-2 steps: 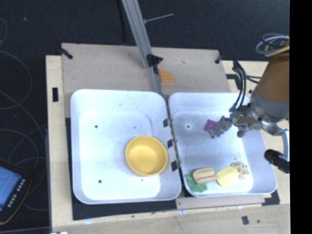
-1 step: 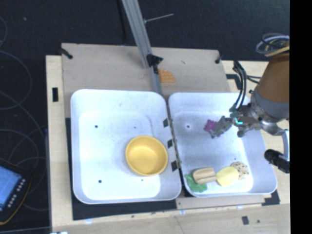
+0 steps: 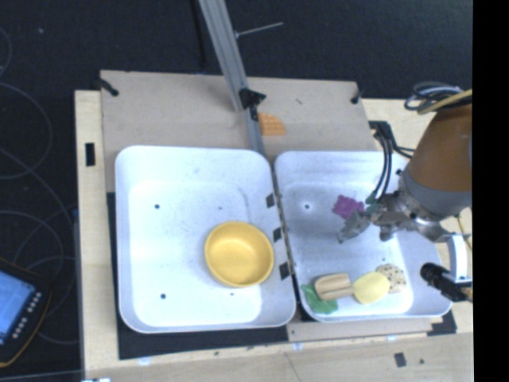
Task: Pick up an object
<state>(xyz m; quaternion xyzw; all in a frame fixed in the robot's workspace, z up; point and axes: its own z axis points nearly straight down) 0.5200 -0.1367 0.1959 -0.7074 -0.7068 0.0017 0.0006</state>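
Observation:
My gripper (image 3: 368, 228) hangs over the middle of the right bin (image 3: 318, 173), reaching in from the right, with its fingers spread apart and nothing between them. A small purple object (image 3: 345, 206) lies just up and left of the fingertips. Along the bin's front edge lie a tan cylinder (image 3: 332, 285), a yellow lemon-like object (image 3: 370, 288), a speckled cookie-like piece (image 3: 390, 274) and a green item (image 3: 314, 298) partly under the cylinder. A yellow bowl (image 3: 238, 253) sits in the left bin (image 3: 159, 181).
A grey metal post (image 3: 227, 50) slants up from the divider between the bins. A small orange block (image 3: 271, 125) lies on the board behind the bins. Cables (image 3: 386, 153) run down from the arm's wrist.

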